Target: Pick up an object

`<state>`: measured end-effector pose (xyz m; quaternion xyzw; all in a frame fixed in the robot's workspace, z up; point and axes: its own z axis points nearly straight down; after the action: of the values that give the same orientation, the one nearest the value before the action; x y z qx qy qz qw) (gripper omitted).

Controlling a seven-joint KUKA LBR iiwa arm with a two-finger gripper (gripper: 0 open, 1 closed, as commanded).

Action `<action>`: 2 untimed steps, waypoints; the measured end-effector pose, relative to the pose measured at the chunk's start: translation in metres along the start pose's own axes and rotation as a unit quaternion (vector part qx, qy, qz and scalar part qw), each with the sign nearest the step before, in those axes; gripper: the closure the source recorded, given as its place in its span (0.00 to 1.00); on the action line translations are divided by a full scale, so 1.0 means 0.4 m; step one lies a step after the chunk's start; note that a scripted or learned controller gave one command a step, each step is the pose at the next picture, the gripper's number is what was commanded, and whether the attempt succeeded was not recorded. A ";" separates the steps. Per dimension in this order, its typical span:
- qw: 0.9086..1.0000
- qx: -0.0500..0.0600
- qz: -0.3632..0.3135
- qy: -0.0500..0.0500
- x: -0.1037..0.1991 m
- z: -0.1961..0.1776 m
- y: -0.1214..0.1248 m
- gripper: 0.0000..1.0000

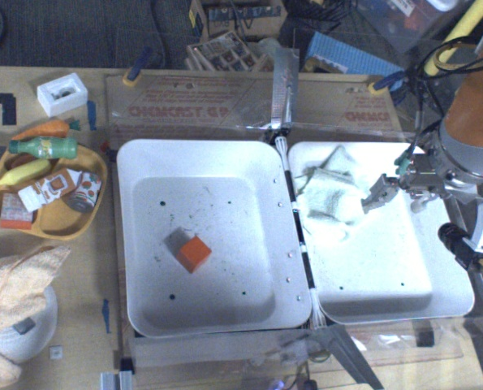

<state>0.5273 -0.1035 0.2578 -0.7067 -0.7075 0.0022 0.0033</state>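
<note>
An orange cube (195,253) lies in the left white bin (144,169), slightly left of its middle, with a grey shadow beside it. A crumpled white cloth-like bundle (330,193) sits in the upper left part of the right bin (403,299). My gripper (400,197) hangs over the right bin's upper right area, just right of the bundle. Its fingers are spread, the left fingertip (377,195) close to the bundle's edge, and nothing is between them.
A yellow bowl (91,210) with a green bottle, a banana and packets stands left of the bins. A beige cloth and a grey bowl lie at the lower left. A white box (62,93) rests at the upper left. Cables run behind the arm.
</note>
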 end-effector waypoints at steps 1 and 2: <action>0.990 -0.002 0.138 0.000 -0.034 0.235 0.186 0.00; 0.971 -0.002 0.239 -0.001 -0.035 0.109 0.163 0.00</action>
<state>0.5920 -0.1173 0.2137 -0.8553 -0.5182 0.0020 0.0005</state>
